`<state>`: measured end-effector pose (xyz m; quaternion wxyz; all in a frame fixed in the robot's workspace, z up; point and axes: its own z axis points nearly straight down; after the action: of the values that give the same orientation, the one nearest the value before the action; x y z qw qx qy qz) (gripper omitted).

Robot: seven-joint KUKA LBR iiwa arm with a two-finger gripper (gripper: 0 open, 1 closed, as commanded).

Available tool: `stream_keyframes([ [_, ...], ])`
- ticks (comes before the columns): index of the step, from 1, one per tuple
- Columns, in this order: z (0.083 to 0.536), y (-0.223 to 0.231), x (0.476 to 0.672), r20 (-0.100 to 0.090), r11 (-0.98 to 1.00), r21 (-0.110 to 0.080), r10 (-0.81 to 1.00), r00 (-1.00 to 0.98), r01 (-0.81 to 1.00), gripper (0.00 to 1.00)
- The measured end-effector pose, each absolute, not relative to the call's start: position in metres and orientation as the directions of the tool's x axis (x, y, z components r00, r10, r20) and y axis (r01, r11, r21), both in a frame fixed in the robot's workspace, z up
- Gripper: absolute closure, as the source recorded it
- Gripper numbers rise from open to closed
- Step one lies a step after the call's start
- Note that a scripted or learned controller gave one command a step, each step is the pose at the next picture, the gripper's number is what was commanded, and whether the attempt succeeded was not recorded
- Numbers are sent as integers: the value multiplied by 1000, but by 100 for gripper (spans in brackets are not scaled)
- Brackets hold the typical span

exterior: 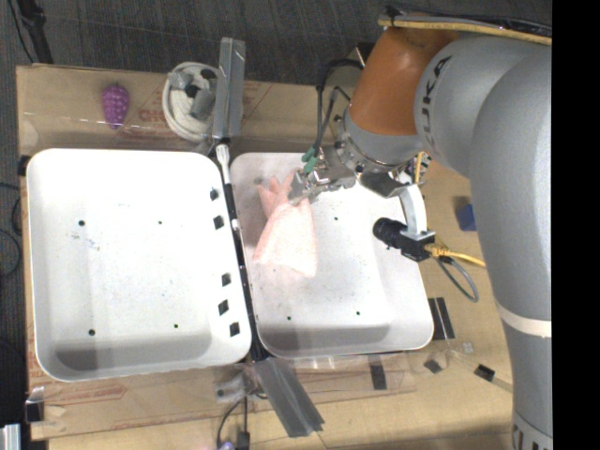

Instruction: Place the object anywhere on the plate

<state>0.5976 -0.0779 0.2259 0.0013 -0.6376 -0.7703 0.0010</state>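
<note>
Right bin [403, 317], smooth white plastic with rounded rim, mostly bare toward front and right. Pale pink, soft crumpled cloth [286, 232] hanging near left wall beside divider, top corner pinched in gripper [302, 187]. Grey arm [487, 111] reaching in from right, orange band above wrist, bent down over rear edge.

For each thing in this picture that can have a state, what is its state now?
Gripper: low over the right bin, at the top edge of the pink object; finger opening unclear.
Pink object: blurred, over the right bin's left part; whether gripped cannot be told.
Left bin: level on the bench.
Right bin: level, beside the left bin.
Purple object: lying on the bench behind the left bin.
</note>
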Motion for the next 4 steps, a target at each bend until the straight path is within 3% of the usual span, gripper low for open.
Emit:
stream_keyframes([
  [1, 231, -77, 598, 0, 193, -2, 981, -193, 981, 100],
  [2, 220, -31, 575, 3, 564, -6, 826, -564, 826, 100],
  [3, 212, 11, 554, 4, 844, -3, 536, -844, 536, 100],
  [4, 215, 63, 526, 4, 987, -2, 159, -987, 159, 100],
])
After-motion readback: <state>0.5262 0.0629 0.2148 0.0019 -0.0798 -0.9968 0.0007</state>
